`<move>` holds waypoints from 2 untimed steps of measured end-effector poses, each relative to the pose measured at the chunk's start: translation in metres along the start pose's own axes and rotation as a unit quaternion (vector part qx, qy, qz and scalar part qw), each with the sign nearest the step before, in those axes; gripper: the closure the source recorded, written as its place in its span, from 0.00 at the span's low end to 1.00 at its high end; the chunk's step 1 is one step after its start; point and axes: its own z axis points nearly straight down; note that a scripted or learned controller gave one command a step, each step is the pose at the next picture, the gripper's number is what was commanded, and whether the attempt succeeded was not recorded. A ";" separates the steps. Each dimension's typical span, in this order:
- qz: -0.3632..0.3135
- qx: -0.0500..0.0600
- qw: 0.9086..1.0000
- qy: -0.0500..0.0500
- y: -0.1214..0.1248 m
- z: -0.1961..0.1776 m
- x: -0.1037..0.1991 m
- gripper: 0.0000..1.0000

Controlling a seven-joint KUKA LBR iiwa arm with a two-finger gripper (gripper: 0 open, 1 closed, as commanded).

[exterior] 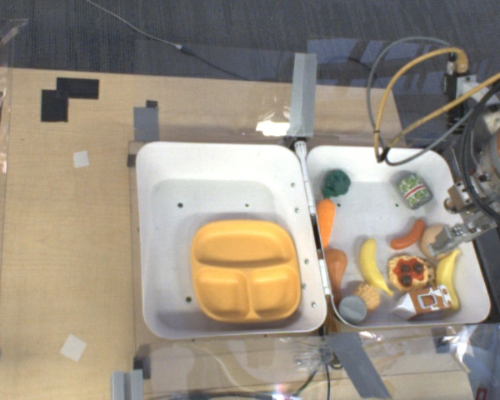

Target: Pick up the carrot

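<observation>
On your left sits the yellow divided plate (pixel 246 269) in the left bin (pixel 162 223). The carrot (pixel 326 220) lies against the right bin's (pixel 375 169) left wall, long axis running up-down, green top (pixel 336 182) at the far end. The gripper (pixel 457 233) hangs well right of it; whether its jaws are spread, I cannot tell.

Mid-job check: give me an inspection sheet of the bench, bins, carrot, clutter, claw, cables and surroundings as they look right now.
Surface: wooden bench with two white bins, left bin and right bin.
Job's things: carrot against right bin's left wall, untouched.
Clutter: yellow divided tray in left bin; two bananas, sausage, green can, other toy food around.
Claw: claw over right bin's right side, far from carrot.
Cables: yellow and black loops upper right.
Surroundings: dark floor.
</observation>
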 end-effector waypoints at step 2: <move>-0.481 -0.002 0.877 -0.004 -0.016 0.075 -0.017 1.00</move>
